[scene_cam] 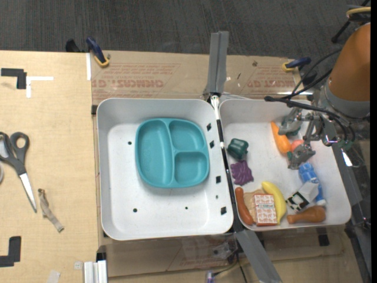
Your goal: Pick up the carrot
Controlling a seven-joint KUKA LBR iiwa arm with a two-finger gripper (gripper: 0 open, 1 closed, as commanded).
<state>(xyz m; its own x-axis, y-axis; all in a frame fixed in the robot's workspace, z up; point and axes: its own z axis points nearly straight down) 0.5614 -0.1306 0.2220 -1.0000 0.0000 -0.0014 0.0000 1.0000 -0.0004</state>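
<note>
Item 1, gripper [298, 139]: hangs over the upper right part of the right bin [259, 112], on the grey arm [352, 69] with its orange band, which enters from three o'clock. The metal fingers are a blurred cluster seen from above; whether they stand wide or narrow cannot be told. Nothing is seen clamped between them.

Item 2, carrot [281, 138]: the task's object, an orange tapered piece lying on the bin floor just beside the gripper, at about nine o'clock from it. Its long axis runs roughly from eleven o'clock to five o'clock, the narrower end toward eleven. Its lower right end meets the gripper's outline; whether they touch cannot be told. Judgement: the coming move turns on a short shift toward nine o'clock, with the fingers set across that slanted axis.

Item 3, blue and white piece [308, 181]: at six o'clock from the gripper, near the right wall.

Item 4, second orange piece [307, 215]: at six o'clock, along the lower wall, well apart from the carrot; a possible source of confusion.

Item 5, banana [274, 197], sausage [242, 205] and a small red box [264, 209]: grouped at seven o'clock, lower bin.

Item 6, purple grapes [241, 173] and a dark green piece [238, 148]: at nine o'clock, near the dividing wall.

Item 7, left bin [118, 175]: holds a teal divided plate [172, 152].

Item 8, scissors [19, 164]: on the bench, far at nine o'clock.
</note>
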